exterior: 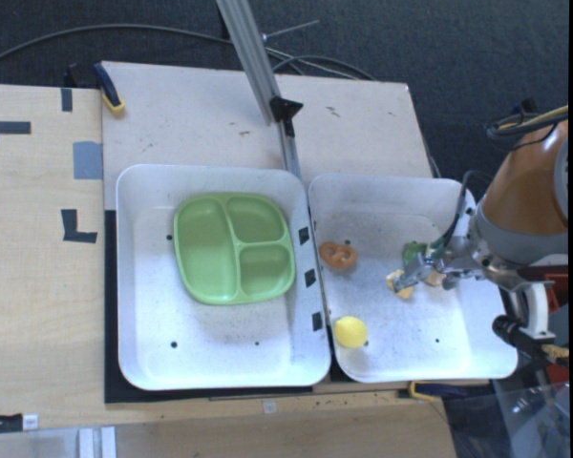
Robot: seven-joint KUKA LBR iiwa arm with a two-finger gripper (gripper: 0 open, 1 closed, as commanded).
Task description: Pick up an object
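Observation:
The right bin (382,194) holds an orange ring-shaped piece (338,255) near its left wall and a yellow ball (350,332) at its front left. A small green object (415,252) and a small pale yellow object (400,285) lie right of the bin's middle. My gripper (423,273) reaches in from the right and sits low, between these two small objects and touching or nearly touching both. The grey wrist (477,256) and orange band (525,194) hide the bin's right wall.
In the left bin (143,284) lies a green divided plate (235,247). A grey metal rail (253,51) slants down from the top to the gap between the bins. Cables run over the dark floor behind the bench.

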